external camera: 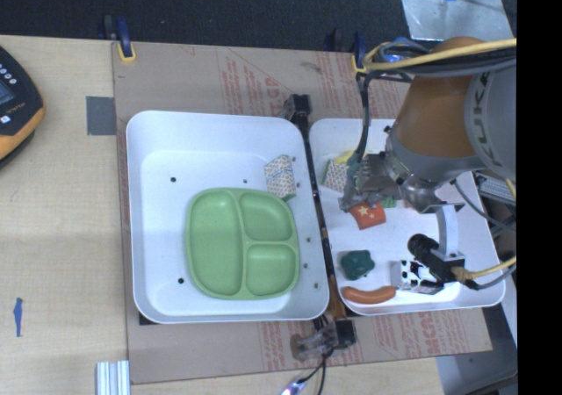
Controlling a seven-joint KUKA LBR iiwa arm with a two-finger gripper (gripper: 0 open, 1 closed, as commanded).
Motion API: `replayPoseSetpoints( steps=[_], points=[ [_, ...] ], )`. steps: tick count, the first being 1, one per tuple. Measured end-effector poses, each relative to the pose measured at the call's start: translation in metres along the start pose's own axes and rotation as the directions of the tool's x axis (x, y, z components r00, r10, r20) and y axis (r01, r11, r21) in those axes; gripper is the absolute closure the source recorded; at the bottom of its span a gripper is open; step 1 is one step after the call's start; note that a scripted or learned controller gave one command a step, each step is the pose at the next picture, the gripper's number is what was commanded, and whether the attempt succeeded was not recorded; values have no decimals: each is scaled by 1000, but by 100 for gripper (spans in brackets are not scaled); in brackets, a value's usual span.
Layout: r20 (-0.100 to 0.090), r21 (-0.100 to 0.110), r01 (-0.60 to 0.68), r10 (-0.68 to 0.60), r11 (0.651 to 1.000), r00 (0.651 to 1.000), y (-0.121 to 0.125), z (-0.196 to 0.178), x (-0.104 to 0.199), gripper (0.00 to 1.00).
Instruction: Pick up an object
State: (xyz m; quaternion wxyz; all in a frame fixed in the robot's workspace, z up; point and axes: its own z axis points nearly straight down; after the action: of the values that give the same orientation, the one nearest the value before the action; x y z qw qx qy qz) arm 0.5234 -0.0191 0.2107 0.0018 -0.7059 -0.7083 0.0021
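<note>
My gripper (362,191) hangs low over the right bin (474,297), in its upper left part. Directly under its tip lies a small red block (371,216) with a yellow mark; whether the gripper touches it I cannot tell. A pale green packet (335,174) sits just left of the gripper, partly hidden by it. Nearer the front of the same bin lie a dark green lump (356,263), a brown sausage (369,294) and a black-and-white toy (414,274).
The left bin (149,209) holds a green divided plate (243,242) and a small patterned box (279,175) by its right wall. The arm's grey and orange body (439,121) covers the right bin's back half. A yellow device (13,112) lies at the far left.
</note>
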Motion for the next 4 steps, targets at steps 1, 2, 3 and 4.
replayPoseSetpoints(
  steps=[1, 2, 3, 4],
  points=[
    [-1, -2, 2, -2, 1000, 1000, -12, -46, 26, 100],
    [1, 0, 3, -3, 1000, 1000, -15, -11, 42, 100],
    [0, 0, 1, -1, 1000, 1000, -9, -1, 17, 100],
    [0, -2, 1, -1, 1000, 1000, 0, -17, 29, 100]
  ],
)
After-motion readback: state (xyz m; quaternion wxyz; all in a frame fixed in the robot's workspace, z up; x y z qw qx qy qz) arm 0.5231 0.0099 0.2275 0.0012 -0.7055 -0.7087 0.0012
